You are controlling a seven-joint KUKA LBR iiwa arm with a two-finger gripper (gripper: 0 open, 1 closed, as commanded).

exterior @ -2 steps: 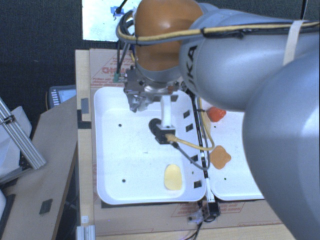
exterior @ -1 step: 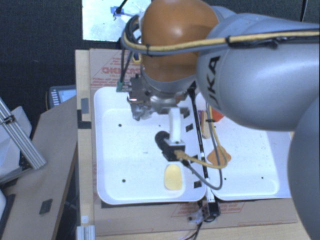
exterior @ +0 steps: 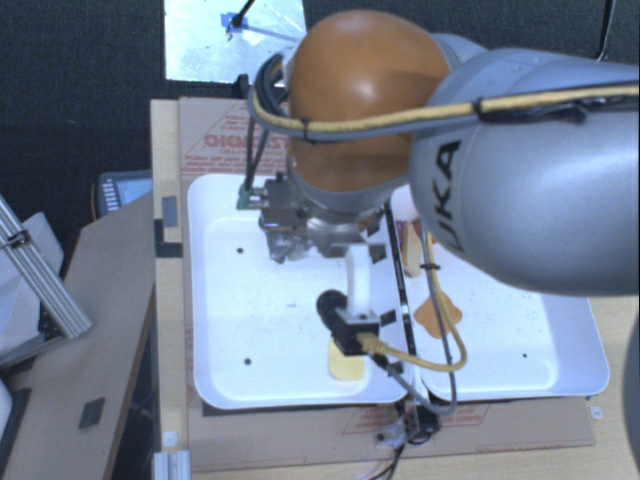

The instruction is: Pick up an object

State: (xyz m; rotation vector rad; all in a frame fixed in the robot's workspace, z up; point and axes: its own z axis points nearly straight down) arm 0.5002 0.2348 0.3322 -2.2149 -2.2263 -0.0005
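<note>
The grey arm with its orange band covers most of the view. Its gripper (exterior: 288,244) hangs over the back middle of the left white bin (exterior: 225,308), with bare bin floor under it. A pale yellow object (exterior: 347,365) lies at the left bin's front edge, partly hidden by the robot's own fittings. A flat orange piece (exterior: 443,314) lies in the right bin (exterior: 560,358) near the divider. A reddish-brown object (exterior: 411,236) peeks out beside the arm further back in the right bin.
Both bins rest on a cardboard sheet (exterior: 215,138). A shiny foil square (exterior: 235,23) lies behind the bins. An aluminium rail (exterior: 40,278) slants at the far left, off the bench. A yellow cable loops down in front of the right bin.
</note>
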